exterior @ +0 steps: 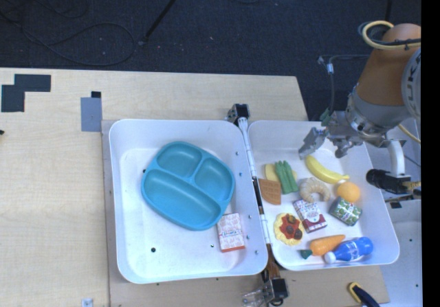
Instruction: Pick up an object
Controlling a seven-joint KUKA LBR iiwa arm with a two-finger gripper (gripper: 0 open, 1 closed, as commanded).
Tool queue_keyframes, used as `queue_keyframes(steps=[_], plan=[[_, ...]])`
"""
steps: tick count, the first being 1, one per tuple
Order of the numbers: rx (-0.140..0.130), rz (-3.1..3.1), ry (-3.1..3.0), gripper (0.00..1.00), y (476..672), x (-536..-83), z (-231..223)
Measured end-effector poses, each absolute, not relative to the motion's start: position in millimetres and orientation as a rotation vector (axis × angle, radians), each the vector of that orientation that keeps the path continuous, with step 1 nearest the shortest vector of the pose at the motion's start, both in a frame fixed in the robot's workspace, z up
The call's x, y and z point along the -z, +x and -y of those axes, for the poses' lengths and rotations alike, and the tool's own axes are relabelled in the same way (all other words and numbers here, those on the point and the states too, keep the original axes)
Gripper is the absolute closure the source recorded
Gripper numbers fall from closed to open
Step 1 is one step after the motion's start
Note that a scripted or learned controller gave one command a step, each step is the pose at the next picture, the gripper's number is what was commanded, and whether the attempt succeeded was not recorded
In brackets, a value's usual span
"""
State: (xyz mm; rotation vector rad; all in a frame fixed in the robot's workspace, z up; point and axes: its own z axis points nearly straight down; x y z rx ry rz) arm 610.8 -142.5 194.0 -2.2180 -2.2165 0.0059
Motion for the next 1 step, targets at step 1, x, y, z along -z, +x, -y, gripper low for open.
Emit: queue_keyframes(steps=[1], plan=[[-0.006,2.216,-2.219,0.0,609.4,-94.1,87.4]])
